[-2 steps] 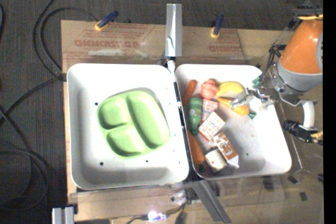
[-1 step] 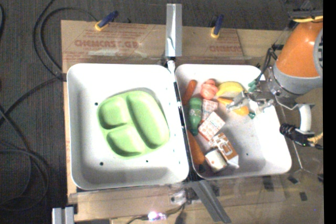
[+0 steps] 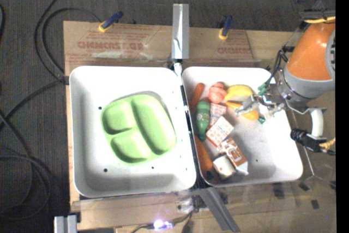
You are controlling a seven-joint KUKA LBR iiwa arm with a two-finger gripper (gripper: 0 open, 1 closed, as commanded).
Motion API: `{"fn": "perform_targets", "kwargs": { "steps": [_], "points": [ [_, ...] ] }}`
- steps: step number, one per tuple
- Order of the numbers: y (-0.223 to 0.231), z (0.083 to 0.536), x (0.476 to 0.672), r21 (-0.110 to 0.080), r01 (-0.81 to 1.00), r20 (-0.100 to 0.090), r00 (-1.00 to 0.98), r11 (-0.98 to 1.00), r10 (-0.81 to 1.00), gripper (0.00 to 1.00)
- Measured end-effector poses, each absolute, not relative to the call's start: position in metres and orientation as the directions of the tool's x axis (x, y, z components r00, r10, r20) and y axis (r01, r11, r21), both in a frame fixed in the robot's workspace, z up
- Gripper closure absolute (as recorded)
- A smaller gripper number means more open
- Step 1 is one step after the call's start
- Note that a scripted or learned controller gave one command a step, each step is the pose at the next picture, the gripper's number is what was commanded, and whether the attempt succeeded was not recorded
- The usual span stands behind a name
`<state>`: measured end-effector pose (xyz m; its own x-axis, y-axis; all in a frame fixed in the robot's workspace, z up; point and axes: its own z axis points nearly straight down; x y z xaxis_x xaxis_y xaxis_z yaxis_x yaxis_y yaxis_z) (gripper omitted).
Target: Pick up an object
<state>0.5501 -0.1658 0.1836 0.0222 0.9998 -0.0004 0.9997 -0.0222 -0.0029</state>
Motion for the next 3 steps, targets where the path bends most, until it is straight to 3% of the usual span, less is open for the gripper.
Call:
{"fn": "perform_targets", "kwargs": {
  "steps": [1, 2, 3],
  "points": [
    [-0.206, 0.093, 0.611, 0.002, 0.995, 0.001, -0.100, 0.100, 0.995, 0.00],
    [-0.205, 0.102, 0.611, 0.003, 0.995, 0.000, -0.101, 0.101, 0.995, 1.00],
    [-0.154, 0.210, 0.601, -0.001, 0.997, 0.000, -0.072, 0.072, 0.997, 1.00]
  ]
}}
